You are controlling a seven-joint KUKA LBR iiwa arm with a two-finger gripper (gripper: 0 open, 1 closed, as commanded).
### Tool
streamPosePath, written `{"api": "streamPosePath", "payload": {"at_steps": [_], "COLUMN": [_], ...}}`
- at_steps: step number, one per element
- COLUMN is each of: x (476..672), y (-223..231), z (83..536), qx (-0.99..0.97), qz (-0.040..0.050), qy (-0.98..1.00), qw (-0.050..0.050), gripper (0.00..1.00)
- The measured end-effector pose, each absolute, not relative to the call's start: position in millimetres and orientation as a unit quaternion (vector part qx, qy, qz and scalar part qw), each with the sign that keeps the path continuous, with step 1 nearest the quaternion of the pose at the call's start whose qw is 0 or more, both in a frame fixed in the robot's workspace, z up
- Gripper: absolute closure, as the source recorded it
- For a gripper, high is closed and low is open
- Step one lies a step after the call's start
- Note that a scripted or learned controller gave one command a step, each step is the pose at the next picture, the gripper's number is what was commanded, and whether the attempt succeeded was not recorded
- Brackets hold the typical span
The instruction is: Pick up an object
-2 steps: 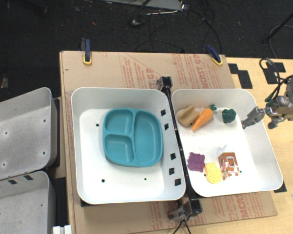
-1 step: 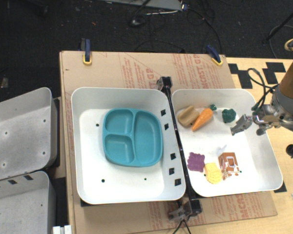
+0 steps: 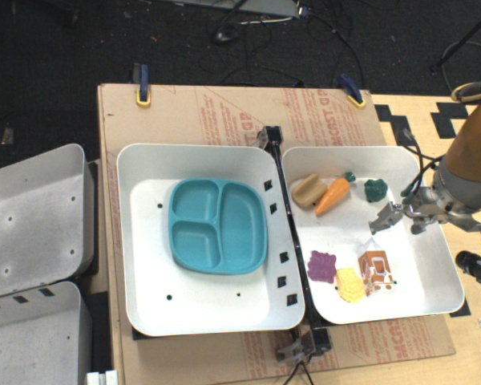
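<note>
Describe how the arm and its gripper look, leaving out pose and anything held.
The arm enters from the right edge as a bulky rounded body, orange-brown on top and grey below. Thin dark cables loop beside it. The gripper is a small metallic grey assembly with dark fittings, ending in pale, slender fingers above the right bin.

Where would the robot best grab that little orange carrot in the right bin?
Probably across its thicker middle, coming straight down from above. The carrot lies flat and slanted, tapering to a thin tip. The tan piece sits tight against its upper-left side, so fingers would have little room there. The gripper hangs nearby, to its right.
</note>
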State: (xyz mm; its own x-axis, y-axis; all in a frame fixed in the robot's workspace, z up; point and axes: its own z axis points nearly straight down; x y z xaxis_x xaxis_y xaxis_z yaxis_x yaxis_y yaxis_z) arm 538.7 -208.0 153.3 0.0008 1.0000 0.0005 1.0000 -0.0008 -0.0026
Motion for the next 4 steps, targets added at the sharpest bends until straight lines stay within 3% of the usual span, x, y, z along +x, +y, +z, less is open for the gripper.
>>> {"api": "streamPosePath", "payload": {"at_steps": [1,2,4], "x": [539.3,540.8,536.6], "y": [-217,-217,-213], "z": [96,110,232], "qx": [-0.708,-0.707,-0.706], "qz": [0.0011,-0.0002,-0.0012], "qy": [-0.706,-0.707,-0.708], "qw": [0.002,-0.001,-0.003], "gripper": [0.0,1.0,1.0]}}
